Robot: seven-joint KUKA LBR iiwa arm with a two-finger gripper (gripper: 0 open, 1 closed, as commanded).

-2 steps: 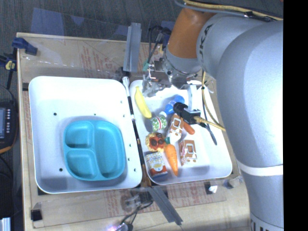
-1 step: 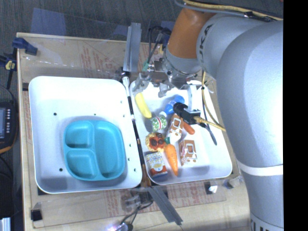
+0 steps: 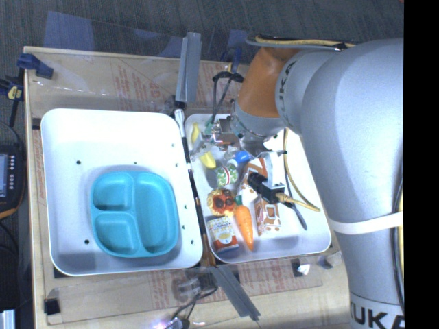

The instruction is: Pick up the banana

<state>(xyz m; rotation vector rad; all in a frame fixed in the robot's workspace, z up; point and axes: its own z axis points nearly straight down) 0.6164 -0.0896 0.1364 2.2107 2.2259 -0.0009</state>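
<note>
1. Nearest the camera's low edge, one carrot, one jar and one carton lie in the right bin.
2. One blue tray sits in the left bin.
3. Farther back, one banana lies unlifted by the right bin's far-left wall; the end effector hovers beside it, grip state unclear.

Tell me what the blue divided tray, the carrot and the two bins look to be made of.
Blue divided tray: likely moulded plastic, smooth, with soft highlights on rounded compartment walls. Carrot: probably a plastic toy, uniform orange with slight sheen. Left bin and right bin: seemingly thin white plastic, glossy, with rounded corners.
</note>
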